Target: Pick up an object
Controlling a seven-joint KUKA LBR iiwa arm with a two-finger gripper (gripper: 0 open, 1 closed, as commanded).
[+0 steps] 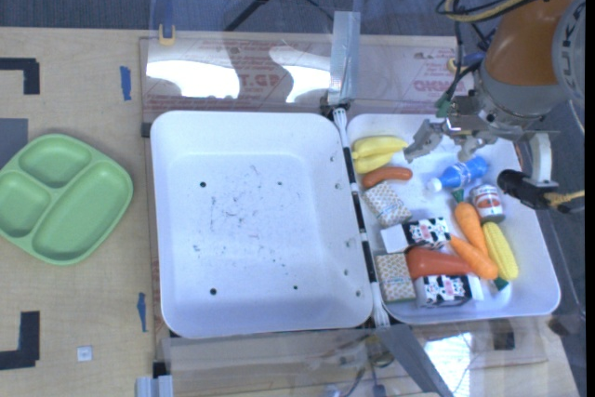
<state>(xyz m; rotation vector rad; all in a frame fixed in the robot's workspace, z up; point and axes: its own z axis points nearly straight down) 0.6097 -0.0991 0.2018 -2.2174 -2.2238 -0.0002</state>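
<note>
Pincer [453, 138] (fingers spread) hangs over right bin [548, 293], near blue bottle [462, 174].

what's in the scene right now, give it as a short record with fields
arm: grey KUKA arm with orange band, reaching in from the right over the right bin
gripper: gripper above the bin's upper part, near the blue bottle
right bin contents: banana, sausage, carrot, corn cob, small can, cow-print cartons
left bin: left bin, white, scuffed floor
bench: green divided plate at far left
held: nothing seen between the fingers
</note>
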